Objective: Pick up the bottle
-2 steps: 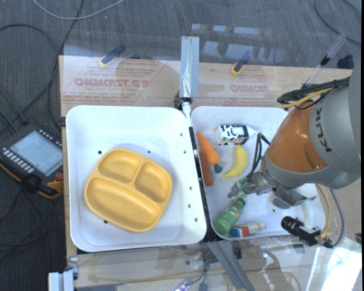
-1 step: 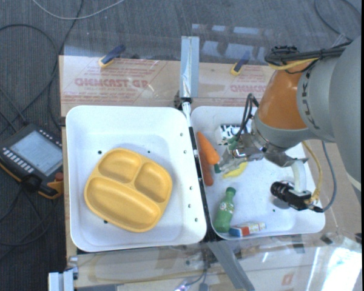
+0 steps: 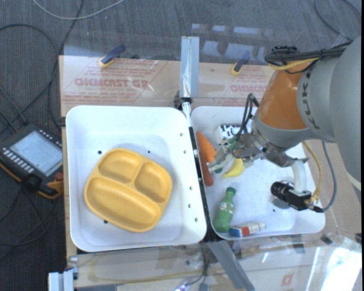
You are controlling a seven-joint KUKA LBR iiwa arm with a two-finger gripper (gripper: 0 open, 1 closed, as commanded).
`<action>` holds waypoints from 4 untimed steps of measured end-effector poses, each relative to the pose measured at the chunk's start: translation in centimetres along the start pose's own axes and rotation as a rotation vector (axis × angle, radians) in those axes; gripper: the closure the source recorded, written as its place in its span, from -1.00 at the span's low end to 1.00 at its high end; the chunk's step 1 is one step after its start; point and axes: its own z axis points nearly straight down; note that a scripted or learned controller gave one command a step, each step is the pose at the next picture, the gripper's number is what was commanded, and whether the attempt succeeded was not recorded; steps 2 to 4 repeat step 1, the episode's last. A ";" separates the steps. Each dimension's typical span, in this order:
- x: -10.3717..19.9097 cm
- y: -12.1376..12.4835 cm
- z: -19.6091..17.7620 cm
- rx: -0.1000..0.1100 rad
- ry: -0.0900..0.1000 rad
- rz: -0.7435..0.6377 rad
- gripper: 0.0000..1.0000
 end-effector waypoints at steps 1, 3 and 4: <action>-4.2 -3.8 8.8 0.000 0.004 -0.210 -1.00; -4.2 -3.8 8.8 0.000 0.004 -0.210 -1.00; -4.2 -3.8 8.8 0.000 0.004 -0.210 -1.00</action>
